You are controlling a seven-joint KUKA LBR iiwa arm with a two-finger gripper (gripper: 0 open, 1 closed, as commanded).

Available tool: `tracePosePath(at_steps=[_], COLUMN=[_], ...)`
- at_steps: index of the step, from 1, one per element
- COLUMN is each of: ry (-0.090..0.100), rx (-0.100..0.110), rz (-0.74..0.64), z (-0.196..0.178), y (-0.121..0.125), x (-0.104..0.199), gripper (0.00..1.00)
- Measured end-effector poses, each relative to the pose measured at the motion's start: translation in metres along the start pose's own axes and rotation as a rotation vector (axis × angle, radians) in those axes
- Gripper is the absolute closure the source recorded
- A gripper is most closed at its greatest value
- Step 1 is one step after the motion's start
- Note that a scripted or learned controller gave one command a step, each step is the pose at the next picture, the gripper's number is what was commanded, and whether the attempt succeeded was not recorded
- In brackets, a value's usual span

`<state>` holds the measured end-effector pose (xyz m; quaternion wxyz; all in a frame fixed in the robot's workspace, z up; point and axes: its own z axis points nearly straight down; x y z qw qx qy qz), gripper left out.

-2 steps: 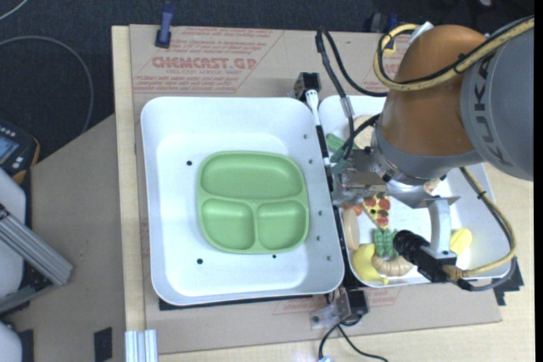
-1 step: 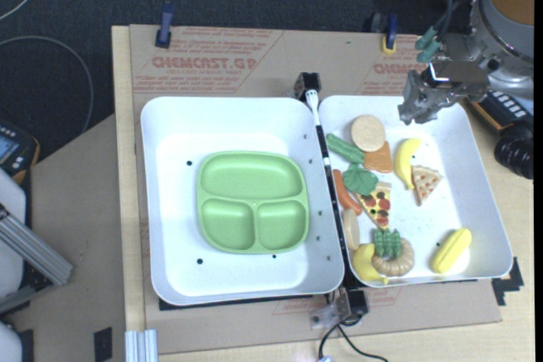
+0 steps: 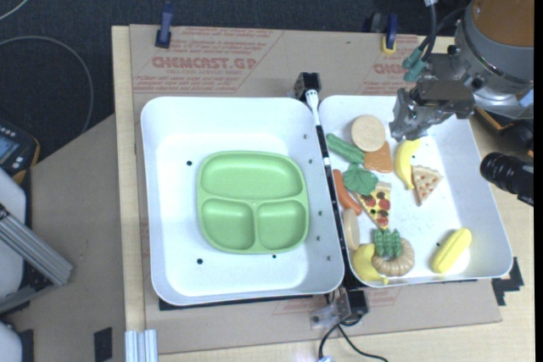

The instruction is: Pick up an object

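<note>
Two glossy white bins (image 3: 161, 182), moulded green divided tray (image 3: 252, 201), jaws over plastic banana (image 3: 408, 160), grip perhaps unclear

A: Illumination noted as bright and even, from above. The white bins (image 3: 170, 182) are rendered near saturation, with little surface detail retained.

B: Confirmed. Only soft, short shadows are cast; a faint one is seen under the green tray (image 3: 253, 201). Mild glare is recorded on the yellow pieces (image 3: 450, 250).

A: Focus is judged acceptable at centre. The arm (image 3: 509, 4) at upper right is slightly blurred. The dark floor (image 3: 59, 13) is underexposed.
</note>
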<state>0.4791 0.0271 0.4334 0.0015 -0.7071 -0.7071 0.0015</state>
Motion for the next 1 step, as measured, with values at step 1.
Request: tracePosePath(at_steps=[1], ry=[-0.001], rx=[0.001], rz=[0.007], z=[0.0698], y=[0.0001], x=[-0.0856], gripper=[1.0])
